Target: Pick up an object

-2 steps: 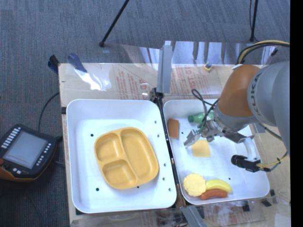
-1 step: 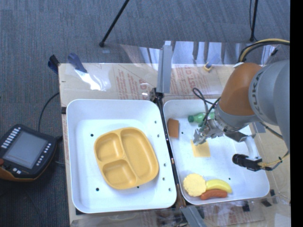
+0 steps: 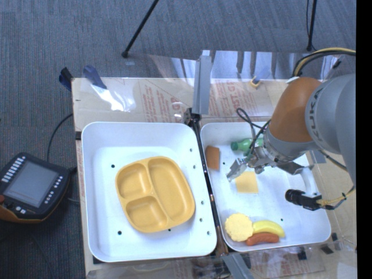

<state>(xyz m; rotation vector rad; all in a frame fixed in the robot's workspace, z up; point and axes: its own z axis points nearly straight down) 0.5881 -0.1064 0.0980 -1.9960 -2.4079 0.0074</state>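
Note:
My gripper (image 3: 237,170) hangs over the left half of the right bin (image 3: 314,225), open with nothing between its fingers. A pale yellow cheese wedge (image 3: 247,183) lies just right of and below the fingertips. Left of the gripper, a brown block (image 3: 212,157) rests near the bin's left wall. A green object (image 3: 240,145) lies behind the gripper, partly hidden by the wrist. Along the bin's front edge lie a round yellow piece (image 3: 238,227), a banana (image 3: 268,228) and a reddish sausage (image 3: 263,239).
The left bin (image 3: 99,150) holds a yellow divided plate (image 3: 154,193) with three compartments. A grey divider post (image 3: 201,92) stands behind the seam between the bins. A pendant with a screen (image 3: 32,185) lies on the floor at the left.

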